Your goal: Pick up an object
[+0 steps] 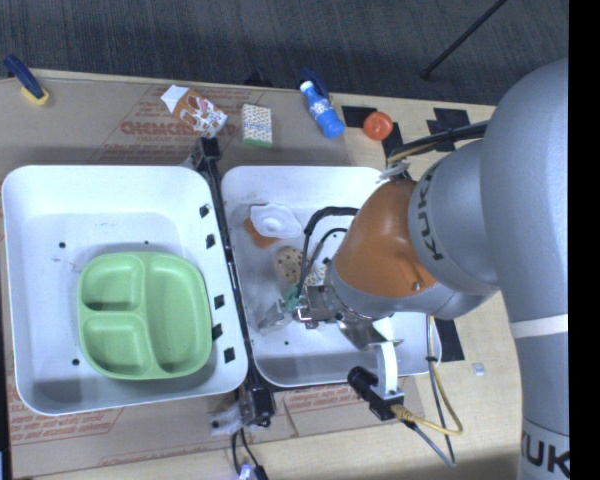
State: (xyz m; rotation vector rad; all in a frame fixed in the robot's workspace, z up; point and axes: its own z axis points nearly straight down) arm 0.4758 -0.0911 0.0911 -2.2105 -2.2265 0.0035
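Both bins (40, 193) were white. The divided plate (145, 315) was pale green. The arm (500, 218) was grey with an orange band (380, 248). The bottle (323, 110) was blue, the small ball (378, 125) orange-red. The tabletop (110, 118) was brown cardboard with red print.

Arm (430, 248) hides right bin (280, 368) — partly (objects blurred).

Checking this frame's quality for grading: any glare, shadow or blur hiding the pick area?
Camera view: even lighting, mild softness overall; the arm covers much of the right bin, hiding the jaws; a soft shadow lies inside the left bin around the green plate.
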